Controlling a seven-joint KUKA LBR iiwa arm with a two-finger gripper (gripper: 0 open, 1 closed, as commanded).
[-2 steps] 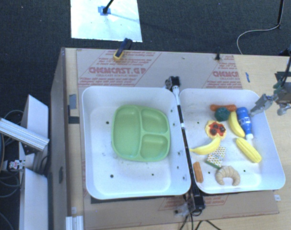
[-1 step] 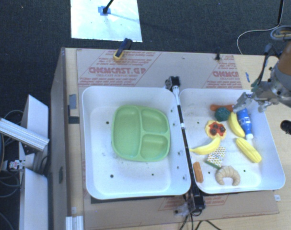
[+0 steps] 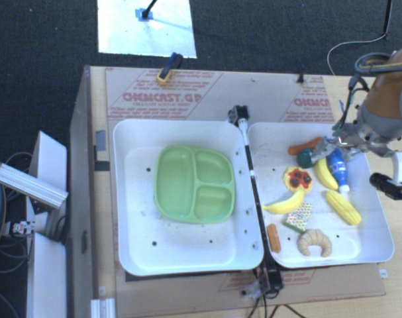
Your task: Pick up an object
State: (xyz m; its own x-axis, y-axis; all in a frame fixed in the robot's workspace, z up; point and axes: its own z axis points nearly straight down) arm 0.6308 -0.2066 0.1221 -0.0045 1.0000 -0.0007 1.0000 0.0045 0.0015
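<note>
Croissant (image 3: pixel 314 242) nearest; fingers (image 3: pixel 341 140) above blue bottle (image 3: pixel 338 167), grip state impossible to tell.

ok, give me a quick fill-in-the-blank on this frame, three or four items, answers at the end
1. The green divided plate lies in the ____ bin.
2. The croissant sits near the ____ edge of the right bin.
3. The plate has ____ compartments.
4. The blue bottle lies between two ____ pieces of toy food.

Answers: left; front; three; yellow
</note>
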